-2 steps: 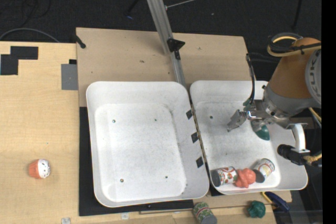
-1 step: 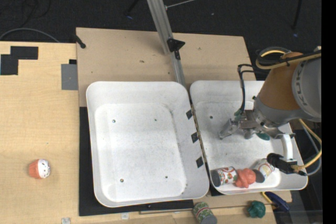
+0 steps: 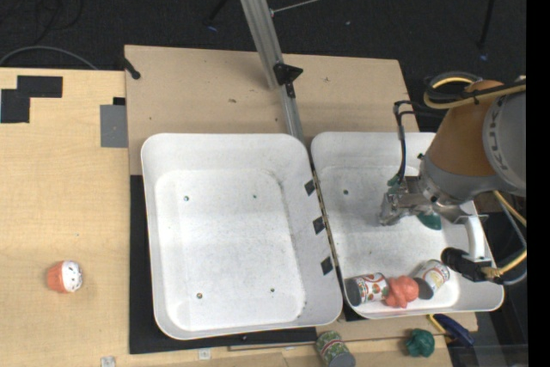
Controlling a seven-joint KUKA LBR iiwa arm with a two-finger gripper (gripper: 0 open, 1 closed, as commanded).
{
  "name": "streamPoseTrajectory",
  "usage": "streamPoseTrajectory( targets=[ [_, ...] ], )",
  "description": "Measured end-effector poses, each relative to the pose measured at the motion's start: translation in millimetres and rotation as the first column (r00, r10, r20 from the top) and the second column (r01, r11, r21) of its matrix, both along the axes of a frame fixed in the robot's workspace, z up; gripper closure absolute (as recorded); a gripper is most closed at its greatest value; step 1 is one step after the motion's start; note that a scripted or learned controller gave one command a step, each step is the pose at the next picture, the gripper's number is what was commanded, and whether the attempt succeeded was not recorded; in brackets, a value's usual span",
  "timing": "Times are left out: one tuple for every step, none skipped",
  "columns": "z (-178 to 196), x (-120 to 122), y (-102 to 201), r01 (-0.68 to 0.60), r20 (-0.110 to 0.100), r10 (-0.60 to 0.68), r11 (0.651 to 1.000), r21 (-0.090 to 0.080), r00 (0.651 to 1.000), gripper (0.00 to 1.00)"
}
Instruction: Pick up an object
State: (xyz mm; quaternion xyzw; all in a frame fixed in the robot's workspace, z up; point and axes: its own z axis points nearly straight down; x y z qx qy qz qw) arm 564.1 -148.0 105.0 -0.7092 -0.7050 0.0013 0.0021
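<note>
Over the right bin (image 3: 361, 159) the gripper (image 3: 397, 211) hung low above bare floor — whether it was open or clenched could not be told, and nothing showed in it. The pickable things lay apart from it along the near wall: a labelled can (image 3: 368, 288), a red toy (image 3: 400, 291) and a second can (image 3: 432, 277), crowded together. Descending there would likely have caught nothing — and the cans might have rolled if nudged.
</note>
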Motion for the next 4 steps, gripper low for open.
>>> streamPoseTrajectory(
  targets=[
    [42, -2, -3, 0.002, 0.006, -0.002, 1.000, -0.001, 1.000, 1.00],
    [106, -1, -1, -0.007, 0.009, 0.007, 1.000, -0.002, 1.000, 1.00],
    [155, -1, -2, -0.008, 0.002, 0.008, 1.000, -0.001, 1.000, 1.00],
    [147, 5, 40, -0.009, 0.002, 0.009, 1.000, 0.001, 1.000, 1.00]
  ],
)
